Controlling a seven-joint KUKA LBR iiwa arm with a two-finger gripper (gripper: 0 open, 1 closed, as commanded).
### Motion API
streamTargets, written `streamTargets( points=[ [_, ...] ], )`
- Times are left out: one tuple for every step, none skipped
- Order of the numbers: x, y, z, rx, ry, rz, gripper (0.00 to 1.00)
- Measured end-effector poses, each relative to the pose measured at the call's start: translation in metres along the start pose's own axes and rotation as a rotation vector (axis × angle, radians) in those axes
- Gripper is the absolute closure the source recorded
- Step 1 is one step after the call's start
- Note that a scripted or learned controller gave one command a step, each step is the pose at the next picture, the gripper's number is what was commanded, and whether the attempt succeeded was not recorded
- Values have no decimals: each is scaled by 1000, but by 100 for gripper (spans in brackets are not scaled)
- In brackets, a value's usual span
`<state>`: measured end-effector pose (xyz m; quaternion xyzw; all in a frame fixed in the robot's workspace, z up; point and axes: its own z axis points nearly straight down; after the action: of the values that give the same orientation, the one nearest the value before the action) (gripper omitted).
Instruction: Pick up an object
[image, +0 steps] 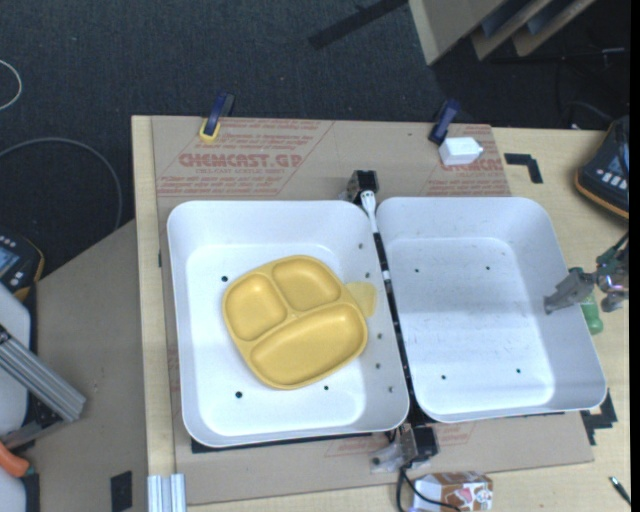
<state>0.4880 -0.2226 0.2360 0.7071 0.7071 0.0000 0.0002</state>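
A yellow divided plate (294, 320) with three compartments lies flat in the left bin (200, 400), near its middle. A pale yellow piece (363, 297) pokes out from under the plate's right side. My gripper (584, 295) is at the far right, over the right rim of the right bin (480, 390), well away from the plate. Part of it is cut off by the frame's edge. A small green part (594, 318) shows just below it. Nothing is seen held in it.
Both bins sit on a cardboard sheet (300, 160) held by a yellow clamp (212, 122) and a blue clamp (442, 122) at the back. A white block (460, 151) lies behind the right bin. Cables and a small box (460, 492) lie at the front edge.
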Motion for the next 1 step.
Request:
streamTargets(
  points=[
    [78, -1, -177, -21, -3, -10, 0]
  ],
)
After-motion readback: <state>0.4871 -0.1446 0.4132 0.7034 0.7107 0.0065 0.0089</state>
